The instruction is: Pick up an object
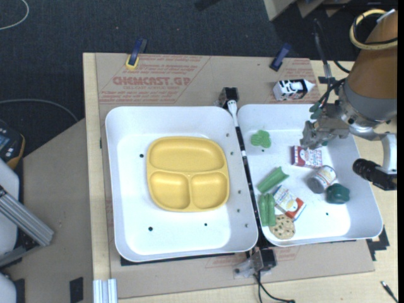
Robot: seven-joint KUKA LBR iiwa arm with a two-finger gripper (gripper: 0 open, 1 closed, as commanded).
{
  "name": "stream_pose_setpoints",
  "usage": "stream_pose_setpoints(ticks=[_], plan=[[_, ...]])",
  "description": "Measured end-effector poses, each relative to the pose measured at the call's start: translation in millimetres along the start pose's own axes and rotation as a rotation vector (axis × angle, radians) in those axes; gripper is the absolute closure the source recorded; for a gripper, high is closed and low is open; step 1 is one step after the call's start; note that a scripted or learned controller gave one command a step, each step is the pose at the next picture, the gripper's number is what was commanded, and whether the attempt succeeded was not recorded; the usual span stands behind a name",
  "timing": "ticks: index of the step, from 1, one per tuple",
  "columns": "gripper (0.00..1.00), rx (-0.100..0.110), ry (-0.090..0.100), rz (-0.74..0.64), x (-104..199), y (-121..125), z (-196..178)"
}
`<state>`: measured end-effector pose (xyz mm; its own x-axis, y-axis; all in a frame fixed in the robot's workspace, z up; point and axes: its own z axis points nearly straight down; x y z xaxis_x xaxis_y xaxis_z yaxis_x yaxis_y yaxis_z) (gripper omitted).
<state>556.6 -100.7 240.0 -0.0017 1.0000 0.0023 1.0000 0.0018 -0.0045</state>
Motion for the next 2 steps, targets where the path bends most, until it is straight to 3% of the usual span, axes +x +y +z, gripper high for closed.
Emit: stream_pose_setpoints(ticks=[1,2], plan=[[1.0,0.002,0.001,0.0,32.0,-44.3,14.6],[1.0,-0.006,-0.003,0.004,11.1,-45.0,11.4]])
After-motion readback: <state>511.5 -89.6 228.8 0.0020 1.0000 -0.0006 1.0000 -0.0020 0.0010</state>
